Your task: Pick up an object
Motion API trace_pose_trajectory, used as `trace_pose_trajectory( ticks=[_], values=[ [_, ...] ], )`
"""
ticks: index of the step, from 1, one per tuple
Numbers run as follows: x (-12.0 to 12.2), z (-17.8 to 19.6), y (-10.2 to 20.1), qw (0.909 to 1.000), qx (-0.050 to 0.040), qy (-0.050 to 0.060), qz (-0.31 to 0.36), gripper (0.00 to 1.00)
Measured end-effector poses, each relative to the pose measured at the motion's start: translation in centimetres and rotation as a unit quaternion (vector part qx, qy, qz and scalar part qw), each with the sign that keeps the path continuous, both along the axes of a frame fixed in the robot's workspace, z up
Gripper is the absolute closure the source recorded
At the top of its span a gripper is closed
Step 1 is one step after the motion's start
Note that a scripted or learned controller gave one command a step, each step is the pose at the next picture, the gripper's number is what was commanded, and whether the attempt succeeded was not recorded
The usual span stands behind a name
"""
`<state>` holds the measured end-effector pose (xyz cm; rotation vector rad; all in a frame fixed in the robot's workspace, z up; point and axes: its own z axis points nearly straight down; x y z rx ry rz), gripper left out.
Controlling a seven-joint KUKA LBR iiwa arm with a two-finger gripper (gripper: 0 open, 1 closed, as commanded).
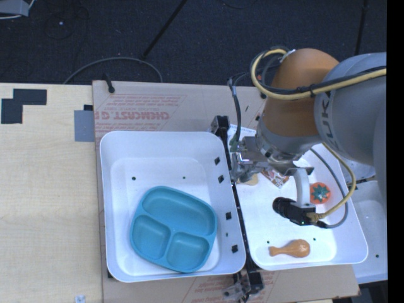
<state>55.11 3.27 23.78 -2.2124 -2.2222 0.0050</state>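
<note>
My gripper (243, 168) is low at the back left of the right bin (353, 248), close to the wall between the two bins. A small tan piece (252, 180) lies right beside it, and whether they touch is hidden. A small red-and-white thing (278, 180) lies just to its right, partly under the wrist. A red and green toy (320, 192) rests near the right wall. A tan toy drumstick (291, 249) lies at the front of that bin.
The left bin (126, 150) holds a blue divided plate (173, 228). The grey arm with its orange band (297, 87) covers the back of the right bin. Bare bench (44, 188) stretches away to the left.
</note>
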Motion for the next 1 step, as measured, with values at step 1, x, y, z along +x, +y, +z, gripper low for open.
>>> trace_pose_trajectory(
  ticks=[1],
  values=[
    [-1.62, -1.52, 4.96, 1.0, -0.0001, 0.0, 0.0, 1.0]
  ],
)
